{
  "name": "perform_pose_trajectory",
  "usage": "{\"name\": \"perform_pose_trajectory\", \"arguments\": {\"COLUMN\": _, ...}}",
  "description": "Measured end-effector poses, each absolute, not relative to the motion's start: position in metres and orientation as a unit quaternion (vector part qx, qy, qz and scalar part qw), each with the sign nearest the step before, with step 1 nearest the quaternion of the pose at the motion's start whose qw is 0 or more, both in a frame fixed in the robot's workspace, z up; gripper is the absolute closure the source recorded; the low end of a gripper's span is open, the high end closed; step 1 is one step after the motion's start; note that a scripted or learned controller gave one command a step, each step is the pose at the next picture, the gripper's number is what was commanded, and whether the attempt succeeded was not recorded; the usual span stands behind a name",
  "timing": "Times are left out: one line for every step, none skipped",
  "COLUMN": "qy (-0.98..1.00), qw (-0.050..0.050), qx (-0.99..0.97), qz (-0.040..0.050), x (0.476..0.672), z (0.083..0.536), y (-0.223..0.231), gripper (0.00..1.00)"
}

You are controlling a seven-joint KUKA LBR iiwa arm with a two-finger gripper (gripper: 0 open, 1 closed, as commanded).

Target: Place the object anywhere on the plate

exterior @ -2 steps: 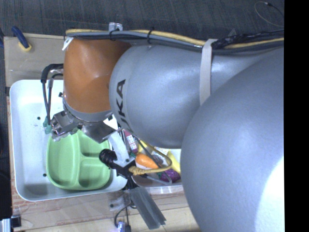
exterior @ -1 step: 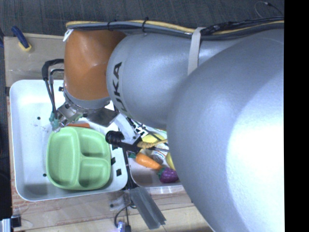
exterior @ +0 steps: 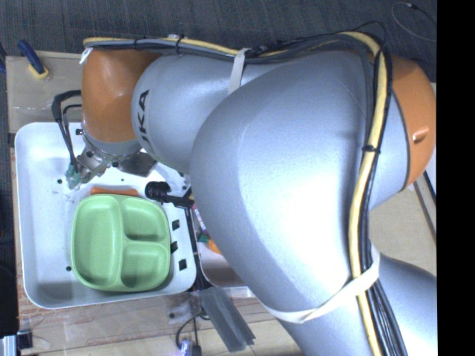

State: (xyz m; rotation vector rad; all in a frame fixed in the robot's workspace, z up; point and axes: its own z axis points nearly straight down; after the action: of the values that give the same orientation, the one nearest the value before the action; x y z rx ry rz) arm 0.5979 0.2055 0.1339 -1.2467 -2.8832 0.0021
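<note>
Hand (exterior: 74,175) just above green plate (exterior: 119,242).

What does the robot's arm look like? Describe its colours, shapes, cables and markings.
The arm has bulky, rounded silver-grey casings with orange bands. A yellow cable and black cables run along it, held by white straps. Black lettering marks the casing near the wrist. The gripper is small and dark.

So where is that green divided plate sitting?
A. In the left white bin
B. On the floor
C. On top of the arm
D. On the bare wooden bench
A. The green plate lies flat inside the left white bin, whose raised white rim runs round it.
</note>
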Motion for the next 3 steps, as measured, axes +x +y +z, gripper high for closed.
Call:
{"name": "perform_pose_trajectory", "arguments": {"qy": -0.943, "qw": -0.006, "qx": -0.334, "qz": -0.0052, "x": 0.606, "z": 0.099, "y": 0.16, "gripper": 1.0}}
{"name": "perform_pose_trajectory", "arguments": {"qy": -0.942, "qw": -0.013, "qx": -0.335, "qz": -0.0074, "x": 0.61, "z": 0.099, "y": 0.158, "gripper": 0.0}}
{"name": "perform_pose_trajectory", "arguments": {"qy": -0.983, "qw": -0.042, "qx": -0.178, "qz": -0.0297, "x": 0.583, "z": 0.119, "y": 0.152, "gripper": 0.0}}
